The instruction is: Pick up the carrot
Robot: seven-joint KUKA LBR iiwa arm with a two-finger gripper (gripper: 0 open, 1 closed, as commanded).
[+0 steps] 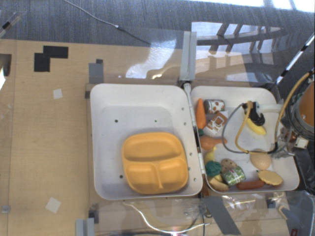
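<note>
Peering at the right edge, the gripper is seen low over the right bin, but whether its fingers are released or clenched cannot be told; nothing is visibly held. The carrot lies upright against that bin's left wall, well apart from the gripper, beside what may be a small can. A yellow divided plate is noted in the left bin.
</note>
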